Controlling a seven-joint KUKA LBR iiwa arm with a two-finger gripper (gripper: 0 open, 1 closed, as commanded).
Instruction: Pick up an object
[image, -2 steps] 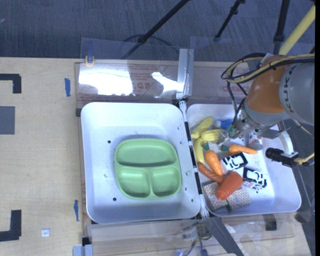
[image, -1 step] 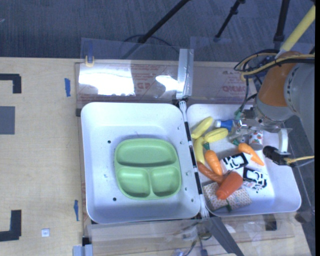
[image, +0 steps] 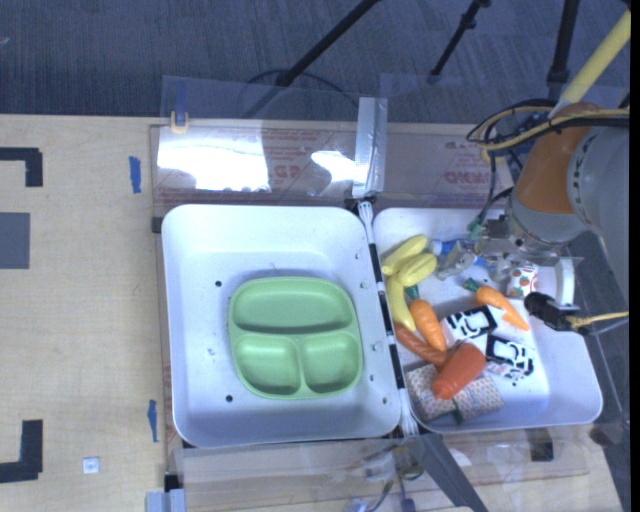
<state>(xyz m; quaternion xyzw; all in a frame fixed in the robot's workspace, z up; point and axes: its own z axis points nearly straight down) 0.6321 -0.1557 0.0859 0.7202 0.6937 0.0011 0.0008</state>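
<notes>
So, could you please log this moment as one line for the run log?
arm: over right bin's far end | gripper: low among toy food | bananas, carrots: in bin | green tray: left bin

The left shallow white plastic bin (image: 190, 300) carries a pale green divided plate (image: 295, 335). In the right shallow white plastic bin (image: 570, 385) lie yellow toy bananas (image: 408, 262), two orange toy carrots (image: 428, 322) (image: 502, 305), a red-orange toy pepper (image: 459, 368), and a flat white piece with bold black markings (image: 490, 340). Under the pepper sits a tan, speckled block (image: 470, 398), perhaps toy bread; the view is too coarse to say. The grey arm with its orange band (image: 550, 170) trails yellow and black cables (image: 600, 320). The light wooden bench (image: 75, 300) bears black corner marks (image: 25, 165), a grey square (image: 12, 240) and blue tape tabs (image: 134, 173).
</notes>
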